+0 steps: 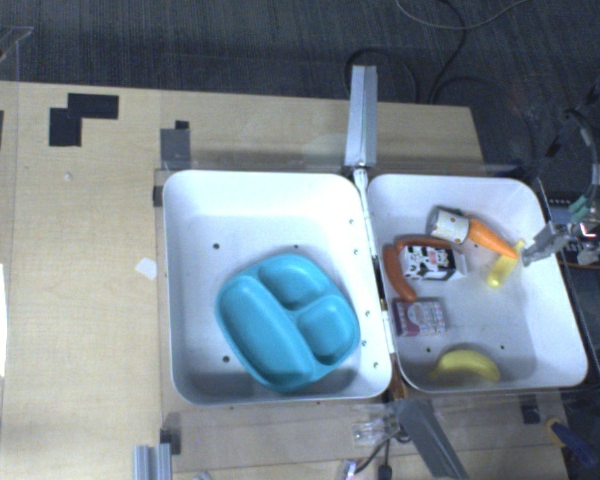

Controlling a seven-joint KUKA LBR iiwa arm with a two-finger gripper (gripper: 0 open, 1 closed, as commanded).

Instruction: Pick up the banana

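We are looking down on a pale wood-grain surface (70,298) carrying two shallow, glossy white bins with rounded corners. The left bin (195,218) is holding a smooth turquoise plastic tray (287,319) with three rounded compartments. The banana (468,365) is lying in the right bin (540,353), near its front wall; it is yellow, curved, and its long axis is running roughly left to right, with the arch bowing upward. Farther back we are seeing a flat purple packet (420,316), a curved brown piece (398,266) beside a black-and-white printed card (427,261), and an orange carrot-shaped toy (490,237). The hand (540,247) is hovering at the right bin's far right side, well apart from the banana; we cannot tell its opening.
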